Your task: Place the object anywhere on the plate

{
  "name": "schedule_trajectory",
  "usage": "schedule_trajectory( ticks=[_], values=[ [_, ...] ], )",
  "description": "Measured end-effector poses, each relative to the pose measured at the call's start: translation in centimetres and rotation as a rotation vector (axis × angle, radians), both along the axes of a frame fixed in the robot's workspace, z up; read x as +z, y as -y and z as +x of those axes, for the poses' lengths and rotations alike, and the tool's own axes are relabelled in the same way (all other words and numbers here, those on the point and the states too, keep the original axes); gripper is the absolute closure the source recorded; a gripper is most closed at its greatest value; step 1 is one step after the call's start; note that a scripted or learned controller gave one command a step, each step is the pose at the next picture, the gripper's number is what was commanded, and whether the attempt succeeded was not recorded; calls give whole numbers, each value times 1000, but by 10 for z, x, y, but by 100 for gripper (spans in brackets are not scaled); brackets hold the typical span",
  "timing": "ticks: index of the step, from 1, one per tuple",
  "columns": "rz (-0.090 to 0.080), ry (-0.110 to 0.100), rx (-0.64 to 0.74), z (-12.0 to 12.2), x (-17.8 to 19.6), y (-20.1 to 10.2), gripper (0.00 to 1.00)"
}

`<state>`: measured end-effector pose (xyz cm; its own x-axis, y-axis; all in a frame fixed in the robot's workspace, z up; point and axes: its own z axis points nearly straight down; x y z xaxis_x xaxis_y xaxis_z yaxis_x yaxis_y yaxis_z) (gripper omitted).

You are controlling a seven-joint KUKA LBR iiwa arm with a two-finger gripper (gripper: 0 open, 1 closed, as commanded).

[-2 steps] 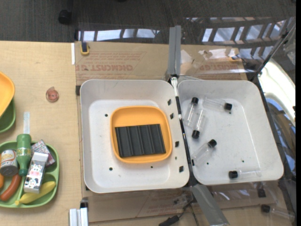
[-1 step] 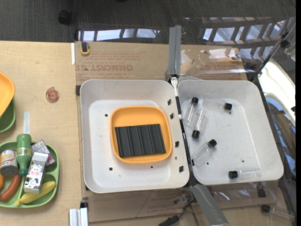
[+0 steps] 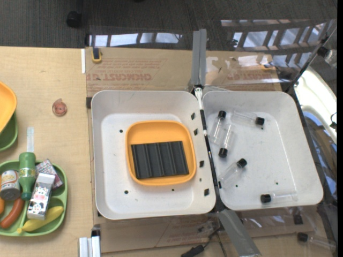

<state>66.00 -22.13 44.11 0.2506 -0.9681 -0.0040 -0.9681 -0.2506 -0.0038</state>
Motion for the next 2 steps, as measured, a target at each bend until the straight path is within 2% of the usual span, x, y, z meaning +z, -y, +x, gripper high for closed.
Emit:
schedule_trajectory(
  ticks=[1, 2],
  values=[
    [0, 0, 297, 0, -1, -8, 100],
    [-2, 1, 683, 0, -1, -31, 100]
  ],
)
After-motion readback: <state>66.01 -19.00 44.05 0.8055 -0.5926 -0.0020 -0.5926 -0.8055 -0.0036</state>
